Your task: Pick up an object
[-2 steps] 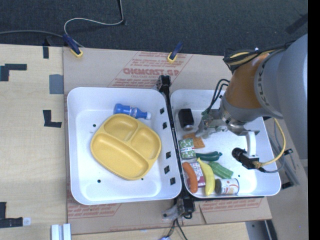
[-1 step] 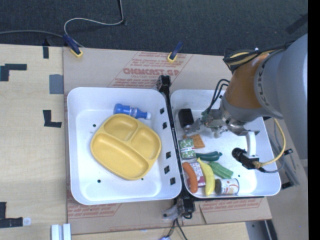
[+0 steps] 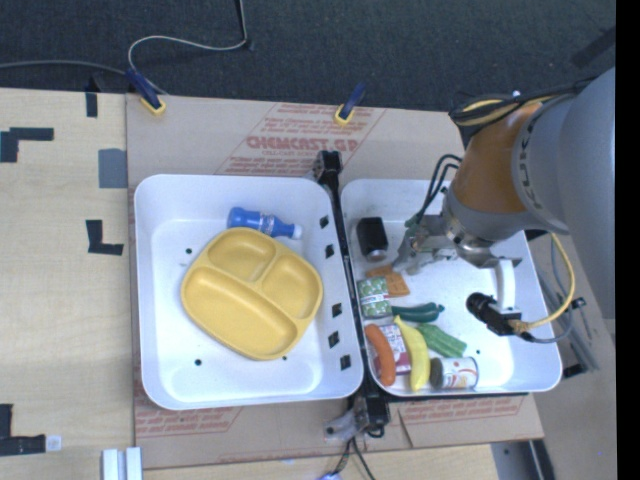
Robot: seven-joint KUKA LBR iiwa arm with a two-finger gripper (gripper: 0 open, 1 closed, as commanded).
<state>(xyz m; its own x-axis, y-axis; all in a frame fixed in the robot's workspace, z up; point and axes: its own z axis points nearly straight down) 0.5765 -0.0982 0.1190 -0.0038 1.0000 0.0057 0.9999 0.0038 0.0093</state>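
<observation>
From my remote station, I watch the arm reach over the right bin (image 3: pixel 520 373), its gripper (image 3: pixel 412 255) low near the bin's upper left, above the orange packet (image 3: pixel 396 285) and just beside the black object (image 3: pixel 372 235). I cannot tell how the jaws stand, and nothing visibly sits in them. The pick looks not yet made: banana (image 3: pixel 414 353), green pepper (image 3: pixel 420 313), sausage (image 3: pixel 382 354) and small can (image 3: pixel 460 372) lie clustered along the bin's lower left. In the left bin (image 3: pixel 160 298), the yellow tray (image 3: pixel 252 292) and blue bottle (image 3: pixel 262 222) rest apart from the action.
</observation>
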